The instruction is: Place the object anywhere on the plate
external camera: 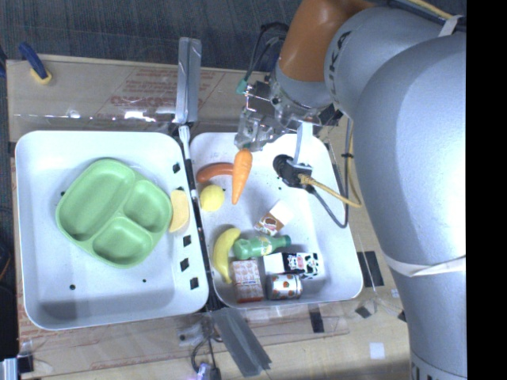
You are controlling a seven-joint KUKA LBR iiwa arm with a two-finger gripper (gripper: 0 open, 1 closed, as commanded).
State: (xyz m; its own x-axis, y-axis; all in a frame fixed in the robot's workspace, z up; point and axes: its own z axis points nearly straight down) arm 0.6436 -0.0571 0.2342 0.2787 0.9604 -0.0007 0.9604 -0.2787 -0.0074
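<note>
Two white bins, listed left to right. Left bin (47, 291): one green plate (111, 212) with three compartments, nothing on it; a pale yellow piece (181, 210) lies at the bin's right wall, just beside the plate's edge but off it.

Right bin (341, 279): a short orange item (212, 172) and a lemon (211, 198) near the divider; a banana (223, 252), a green bottle (260, 247), several small boxes and a can (283, 286) crowded toward the near wall.

Item in hand: one carrot (241, 176), hanging point-down with its thick top pinched between my fingers. My claw (253, 137) is closed on it, above the far part of the right bin.

Progress, as I judge it: pick done, carrot apparently lifted clear of the clutter. Outstanding: carry it left over the divider (188, 212), lower it onto any part of the plate, let go. Roughly a third complete; the plate is well apart from the carrot yet.
</note>
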